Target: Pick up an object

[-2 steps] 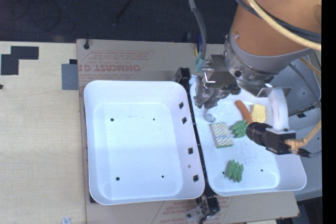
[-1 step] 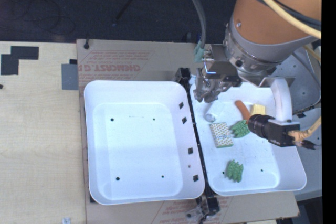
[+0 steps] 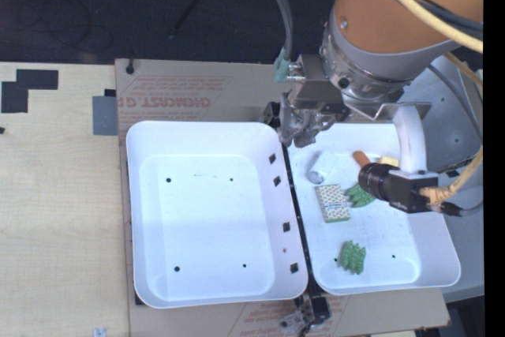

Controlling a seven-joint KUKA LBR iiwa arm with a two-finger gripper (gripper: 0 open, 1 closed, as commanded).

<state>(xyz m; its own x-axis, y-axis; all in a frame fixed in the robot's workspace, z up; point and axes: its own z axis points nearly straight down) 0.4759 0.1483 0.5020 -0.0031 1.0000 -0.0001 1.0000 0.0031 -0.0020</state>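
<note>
Candidate objects, all in the right bin [image 3: 442,264]: a patterned green-and-white block [image 3: 333,202] lying flat near the bin's middle; a small green leafy piece [image 3: 353,256] nearer the front rim, apart from the block; a second green piece [image 3: 361,196] touching the block's right side; a small grey-white item [image 3: 315,177] just behind the block; an orange item [image 3: 360,158] further back, partly hidden by a black cylindrical fitting [image 3: 390,187]. Gripper [image 3: 302,140]: hanging over the back left corner of the right bin, close to the divider between the bins, above and behind the grey-white item; nothing visible in its hold, and how far it stands open cannot be made out at this angle. Left bin [image 3: 142,170]: white, shallow, beside the right bin. Step in hand, as judged: approach, no pick made yet. Next move likely calls for settling on one object, the grey-white item being nearest, centring above it and descending clear of the bin wall.
</note>
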